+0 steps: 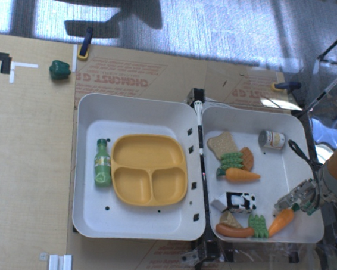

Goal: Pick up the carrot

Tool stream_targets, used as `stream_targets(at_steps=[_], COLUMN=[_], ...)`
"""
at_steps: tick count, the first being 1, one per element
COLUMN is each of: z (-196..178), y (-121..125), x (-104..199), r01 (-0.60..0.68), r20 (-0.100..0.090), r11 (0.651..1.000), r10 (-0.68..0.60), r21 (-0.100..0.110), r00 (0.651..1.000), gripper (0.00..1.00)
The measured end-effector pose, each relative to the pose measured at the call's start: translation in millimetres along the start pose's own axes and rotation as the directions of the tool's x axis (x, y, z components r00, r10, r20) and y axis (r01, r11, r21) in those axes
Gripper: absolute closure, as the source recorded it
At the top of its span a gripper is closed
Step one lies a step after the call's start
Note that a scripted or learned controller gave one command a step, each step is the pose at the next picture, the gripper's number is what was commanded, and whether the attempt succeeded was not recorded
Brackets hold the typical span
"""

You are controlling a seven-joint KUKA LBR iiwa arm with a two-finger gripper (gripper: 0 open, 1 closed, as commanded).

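Carrots, two of them, both in the right bin [301, 124]: one carrot [242, 176] lies flat mid-bin with its tip pointing right, and a second carrot [281, 222] sits slanted in the lower right corner, right beside the tool [296, 197]. That second one looks like the target, judging by how close the arm has reached in from the right edge. Whether the tool is spread or pressed together, I cannot tell; it reads as a blur of grey and green metal, and nothing is clearly gripped. The slanted carrot lies against the bin floor near the wall, which leaves little room on the outer side, so a grasp there probably has to come from above.

Count for the right bin: two carrots, one tin can [272, 139] at the top, one slice of bread [222, 144], two green leafy pieces, one sausage [234, 230] along the bottom edge, one black-and-white block [240, 201] in the middle. Crowded, everything loosely scattered.

Left bin [82, 212]: one yellow divided plate [150, 169] with three compartments, centred, and one green bottle [103, 163] lying just beside its left rim. Out on the table [15, 169], one green pepper [60, 70] sits alone, well apart from both bins
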State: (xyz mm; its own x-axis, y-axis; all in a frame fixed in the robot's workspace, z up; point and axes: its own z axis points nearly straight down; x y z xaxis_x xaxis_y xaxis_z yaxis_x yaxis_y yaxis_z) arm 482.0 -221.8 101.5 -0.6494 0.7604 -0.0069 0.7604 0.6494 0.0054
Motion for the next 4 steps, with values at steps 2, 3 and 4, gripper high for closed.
stream_targets(at_steps=[2, 3, 4], z=[-31.6, 3.3, 9.2], y=[27.7, -2.7, 3.2], x=[36.4, 2.6, 5.5], r01=[-0.546, -0.321, -0.529], r20=[-0.001, -0.006, -0.011], r11=[0.838, 0.947, 0.848], r10=[0.546, 0.321, 0.529], r21=[0.007, 0.007, 0.004], r00=[0.838, 0.947, 0.848], gripper=[0.00, 0.00, 0.00])
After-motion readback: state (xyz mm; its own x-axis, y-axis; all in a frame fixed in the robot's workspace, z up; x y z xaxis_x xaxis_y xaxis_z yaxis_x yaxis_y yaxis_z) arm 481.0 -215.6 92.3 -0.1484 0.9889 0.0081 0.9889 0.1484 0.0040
